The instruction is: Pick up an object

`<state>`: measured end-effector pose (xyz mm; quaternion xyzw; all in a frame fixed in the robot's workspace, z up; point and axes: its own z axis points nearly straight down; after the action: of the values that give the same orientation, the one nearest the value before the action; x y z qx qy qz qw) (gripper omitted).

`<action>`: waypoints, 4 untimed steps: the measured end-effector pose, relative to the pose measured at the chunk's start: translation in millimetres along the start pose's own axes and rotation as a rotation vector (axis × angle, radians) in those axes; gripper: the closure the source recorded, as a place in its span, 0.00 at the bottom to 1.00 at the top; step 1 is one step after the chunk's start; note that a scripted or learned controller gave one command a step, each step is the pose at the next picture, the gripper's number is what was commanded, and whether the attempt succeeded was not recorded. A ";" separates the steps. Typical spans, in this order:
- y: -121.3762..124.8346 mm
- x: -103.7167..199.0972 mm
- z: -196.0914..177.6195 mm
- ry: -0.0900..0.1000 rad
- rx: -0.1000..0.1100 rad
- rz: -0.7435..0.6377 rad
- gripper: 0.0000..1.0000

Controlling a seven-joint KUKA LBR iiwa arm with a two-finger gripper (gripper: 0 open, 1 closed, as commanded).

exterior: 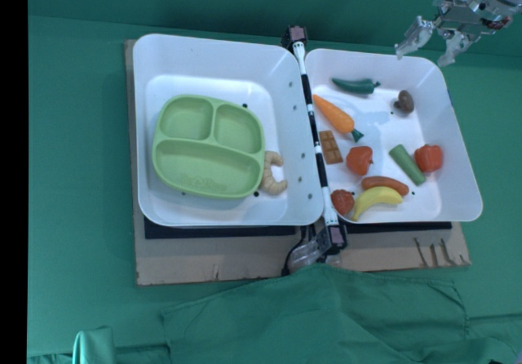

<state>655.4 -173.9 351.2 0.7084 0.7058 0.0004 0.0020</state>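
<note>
Banana (377, 201) and sausage (384, 184) are lying nearest in the right bin (463, 191), carrot (334, 115) and green pepper (354, 85) sitting farther back — gripper (430, 37) is hovering empty, fingers spread, above the far rim — approach step, likely needing descent onto one item.

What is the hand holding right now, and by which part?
Nothing. The hand hangs open above the right bin's far rim, with no object between its fingers.
</note>
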 end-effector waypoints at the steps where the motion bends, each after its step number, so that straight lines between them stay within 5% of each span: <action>1: 45.5 -13.3 90.0 -0.001 0.004 -0.002 0.00; 2: -20.8 -13.6 166.2 0.001 0.004 0.003 0.00; 3: -16.9 -14.9 149.7 -0.004 -0.008 0.004 1.00; 4: 34.4 11.2 160.8 0.000 0.003 -0.002 1.00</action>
<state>690.4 -163.2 190.5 0.7078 0.7065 -0.0010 0.0010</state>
